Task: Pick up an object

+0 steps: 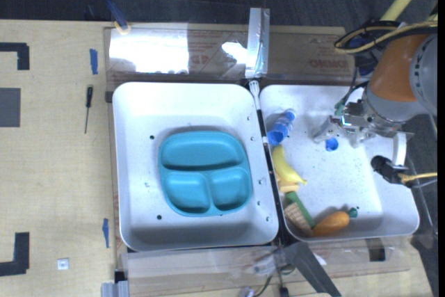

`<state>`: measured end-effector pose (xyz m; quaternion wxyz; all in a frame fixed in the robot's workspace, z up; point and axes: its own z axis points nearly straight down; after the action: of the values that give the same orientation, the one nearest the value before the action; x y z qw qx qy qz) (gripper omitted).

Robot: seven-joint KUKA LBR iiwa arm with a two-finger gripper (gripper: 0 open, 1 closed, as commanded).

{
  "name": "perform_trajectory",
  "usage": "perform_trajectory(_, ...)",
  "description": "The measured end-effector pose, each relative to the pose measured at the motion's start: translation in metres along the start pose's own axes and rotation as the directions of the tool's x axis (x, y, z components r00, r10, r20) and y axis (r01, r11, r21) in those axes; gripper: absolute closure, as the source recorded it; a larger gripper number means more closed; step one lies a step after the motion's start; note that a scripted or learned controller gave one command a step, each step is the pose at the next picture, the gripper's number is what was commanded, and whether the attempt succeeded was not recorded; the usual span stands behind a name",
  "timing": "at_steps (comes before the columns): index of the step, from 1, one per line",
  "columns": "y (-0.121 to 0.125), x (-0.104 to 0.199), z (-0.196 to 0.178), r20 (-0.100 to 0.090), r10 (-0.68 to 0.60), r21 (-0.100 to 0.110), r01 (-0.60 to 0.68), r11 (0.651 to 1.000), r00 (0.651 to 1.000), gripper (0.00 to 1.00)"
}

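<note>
My gripper (338, 135) hangs over the upper middle of the right bin (389, 219), under the orange-banded wrist. Its fingers look spread, so it is open with nothing held. A small blue cap-like piece (332, 145) lies on the bin floor just below and between the fingertips. A blue plastic bottle (279, 127) lies against the bin's left wall, to the left of the gripper. A yellow banana (285, 170) lies below the bottle. Along the front edge are a brush (297, 212) and an orange carrot-like toy (331, 221).
The left bin (132, 108) holds a blue divided plate (204, 172) in its middle. A ridge (263, 142) separates the two bins. Cables (400, 177) hang beside the arm at the right bin's right side. A clear panel (181, 45) stands behind the bins.
</note>
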<state>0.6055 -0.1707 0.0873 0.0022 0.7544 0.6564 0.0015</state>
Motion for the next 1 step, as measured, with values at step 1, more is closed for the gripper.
perform_trajectory(1,0.0015,-0.0004,-0.0120,0.000,0.001,-0.005,-0.001,1.000,1.000,1.00)
